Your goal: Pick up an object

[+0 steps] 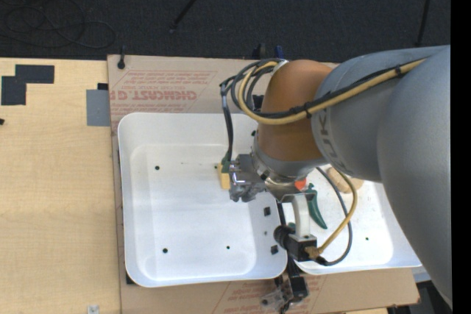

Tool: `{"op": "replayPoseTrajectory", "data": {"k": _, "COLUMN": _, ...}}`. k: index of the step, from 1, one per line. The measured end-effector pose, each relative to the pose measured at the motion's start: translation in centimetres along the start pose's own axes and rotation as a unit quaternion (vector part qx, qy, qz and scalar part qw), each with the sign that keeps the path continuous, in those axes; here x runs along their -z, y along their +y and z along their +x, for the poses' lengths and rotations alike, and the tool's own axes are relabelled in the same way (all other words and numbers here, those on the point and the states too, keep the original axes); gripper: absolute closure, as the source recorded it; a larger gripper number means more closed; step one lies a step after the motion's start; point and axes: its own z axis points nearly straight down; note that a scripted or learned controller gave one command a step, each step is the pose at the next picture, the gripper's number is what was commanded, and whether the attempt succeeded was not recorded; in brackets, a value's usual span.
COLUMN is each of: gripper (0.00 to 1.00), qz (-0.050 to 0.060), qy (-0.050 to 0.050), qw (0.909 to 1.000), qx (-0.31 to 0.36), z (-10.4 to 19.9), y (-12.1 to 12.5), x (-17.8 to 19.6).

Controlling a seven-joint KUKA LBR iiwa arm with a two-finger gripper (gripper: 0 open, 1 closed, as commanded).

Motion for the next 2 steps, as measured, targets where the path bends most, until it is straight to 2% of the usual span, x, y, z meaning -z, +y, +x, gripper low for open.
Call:
{"op": "replayPoseTrajectory", "data": {"k": 1, "gripper": 1.00, "qz": -0.004, "qy": 0.000, "qw": 1.0000, "qx": 0.001, "z": 3.0, "y": -0.2, "x": 3.0}}
{"op": "replayPoseTrajectory", "data": {"k": 2, "gripper": 1.00, "qz": -0.004, "qy": 0.001, "qw": 1.0000, "qx": 0.002, "z": 9.5, "y": -1.4, "x": 8.3}}
